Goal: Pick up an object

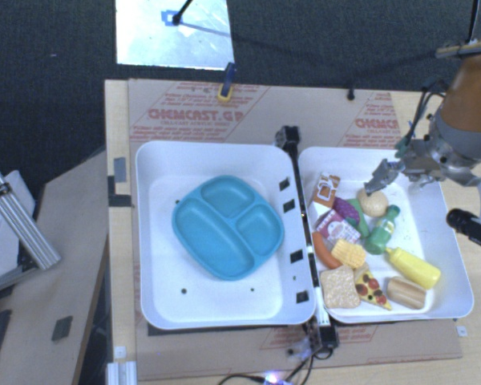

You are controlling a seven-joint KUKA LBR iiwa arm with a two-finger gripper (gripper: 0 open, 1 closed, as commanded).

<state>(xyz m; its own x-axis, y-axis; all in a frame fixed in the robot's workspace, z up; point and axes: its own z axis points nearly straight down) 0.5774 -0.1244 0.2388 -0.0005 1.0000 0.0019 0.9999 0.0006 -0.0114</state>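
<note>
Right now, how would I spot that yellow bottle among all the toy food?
Look at the right bin, the one crowded with toy food beside the bin holding the blue tray. Near its lower right corner lies the yellow bottle, tipped on its side just above a tan roll. It is the only plain bright yellow, smooth thing there; the corn nearby is bumpy.

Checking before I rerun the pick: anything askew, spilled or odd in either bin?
Nothing spilled or broken. The blue tray sits skewed in the left bin, not square to its walls. The toy food is piled against the right bin's inner side, pieces overlapping.
</note>
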